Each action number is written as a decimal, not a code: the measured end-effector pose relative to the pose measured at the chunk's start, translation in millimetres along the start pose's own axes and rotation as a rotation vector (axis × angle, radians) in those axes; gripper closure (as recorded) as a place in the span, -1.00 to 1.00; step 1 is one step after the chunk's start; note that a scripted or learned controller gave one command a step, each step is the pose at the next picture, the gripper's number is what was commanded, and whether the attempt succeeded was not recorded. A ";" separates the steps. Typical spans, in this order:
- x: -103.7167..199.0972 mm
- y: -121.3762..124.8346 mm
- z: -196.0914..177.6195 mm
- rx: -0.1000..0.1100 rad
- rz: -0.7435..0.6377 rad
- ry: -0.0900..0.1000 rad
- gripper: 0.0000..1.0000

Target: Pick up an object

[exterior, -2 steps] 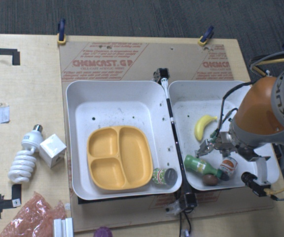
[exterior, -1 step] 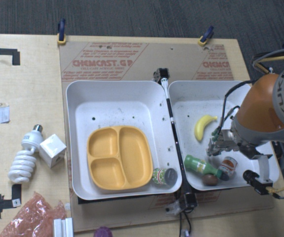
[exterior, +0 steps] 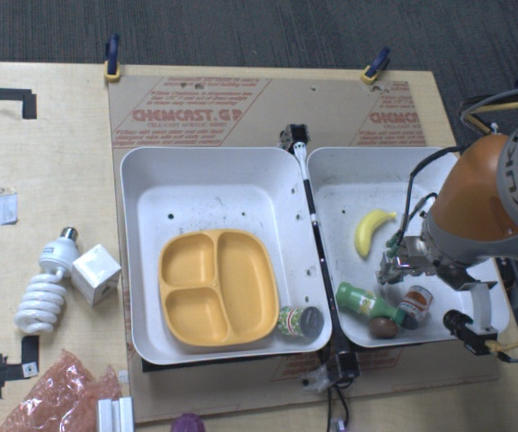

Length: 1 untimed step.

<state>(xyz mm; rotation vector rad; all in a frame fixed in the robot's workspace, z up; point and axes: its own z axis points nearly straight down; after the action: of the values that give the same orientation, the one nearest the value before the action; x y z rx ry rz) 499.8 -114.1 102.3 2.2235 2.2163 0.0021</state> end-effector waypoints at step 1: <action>21.4 71.0 10.0 0.002 -0.004 0.000 -1.00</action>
<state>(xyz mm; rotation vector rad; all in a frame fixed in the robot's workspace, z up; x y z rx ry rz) 570.8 -92.9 92.4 2.2202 2.2213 -0.0003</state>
